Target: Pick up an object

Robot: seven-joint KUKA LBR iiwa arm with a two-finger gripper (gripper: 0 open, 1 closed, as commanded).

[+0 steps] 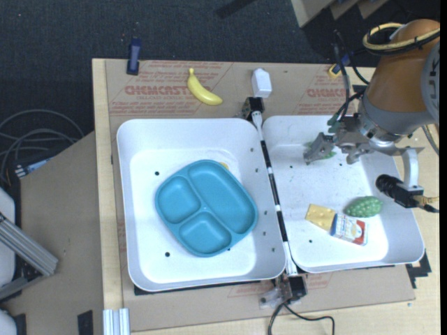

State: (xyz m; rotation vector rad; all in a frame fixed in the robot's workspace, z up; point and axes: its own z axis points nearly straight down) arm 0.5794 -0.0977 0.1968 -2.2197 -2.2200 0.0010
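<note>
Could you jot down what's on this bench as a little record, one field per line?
left bin: shallow white bin holding a blue three-compartment plastic tray
right bin: shallow white bin holding a yellow wedge-shaped piece, a small red-and-white packet and a green bumpy oval object
outside the bins: yellow toy banana on the board behind the left bin
arm: gripper over the right bin's far part, apart from the three items

Divided tray (204,206) sat in my left bin (133,187); packet (338,223) and pouch (364,206) in the right bin (293,180), banana (201,89) behind.
</note>
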